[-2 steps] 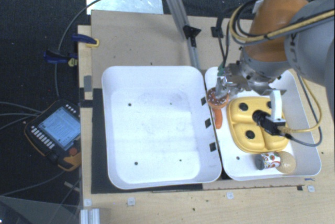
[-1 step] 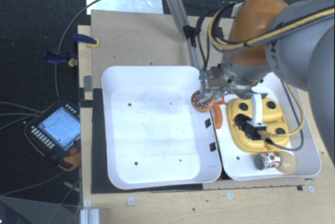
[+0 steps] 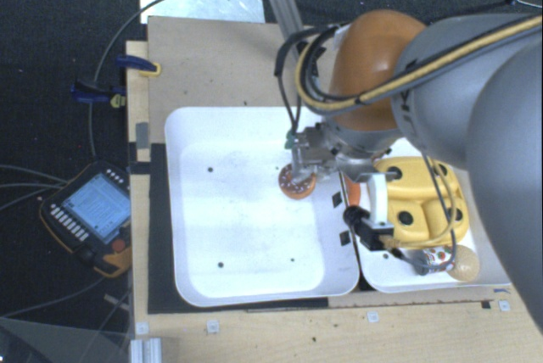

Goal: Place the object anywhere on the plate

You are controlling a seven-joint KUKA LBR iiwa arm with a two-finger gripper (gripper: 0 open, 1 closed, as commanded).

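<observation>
My arm (image 3: 441, 90) bends down over the left bin (image 3: 246, 209). My fingers (image 3: 299, 173) pinch a small round brown thing (image 3: 297, 181).

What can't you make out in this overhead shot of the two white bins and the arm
- Gripper: the arm's wrist covers it in the camera view, so whether it holds anything is unclear.
- Small round brown object: partly under the gripper and too small to identify.
- Right bin: mostly covered by the arm; a plate cannot be made out.
- Yellow item: partly covered by cables.
</observation>
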